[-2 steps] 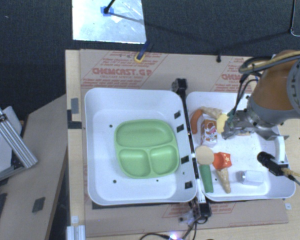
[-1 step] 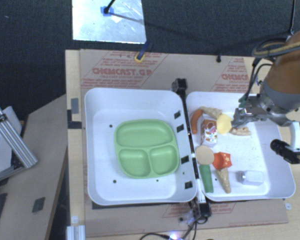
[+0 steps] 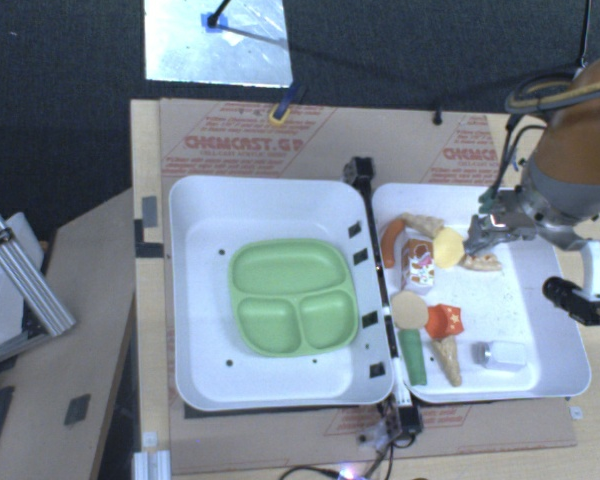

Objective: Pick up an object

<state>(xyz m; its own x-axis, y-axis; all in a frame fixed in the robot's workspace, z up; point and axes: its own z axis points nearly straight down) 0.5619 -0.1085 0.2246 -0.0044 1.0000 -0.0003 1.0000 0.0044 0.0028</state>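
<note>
The right white bin (image 3: 565, 353) holds several toy foods. A yellow lemon-like piece (image 3: 448, 247) lies beside a red-and-white packet (image 3: 418, 264) and an orange sausage (image 3: 392, 238). A tan pastry (image 3: 421, 225) sits at the back, and a flat bread piece (image 3: 484, 262) lies to the lemon's right. Nearer the front are a tan disc (image 3: 410, 310), a red pepper (image 3: 444, 320), a green cucumber (image 3: 414, 357), a cone (image 3: 448, 361) and a small white object (image 3: 502, 353). My gripper (image 3: 486, 232) hangs low over the bin's back middle, just right of the lemon and above the bread piece.
The left white bin (image 3: 195, 268) holds a green three-compartment tray (image 3: 290, 298). A black clip-lined divider (image 3: 372, 268) separates the two bins. The grey arm with its orange band (image 3: 580, 118) enters from the right, and a black fitting (image 3: 572, 300) juts over the right bin's edge.
</note>
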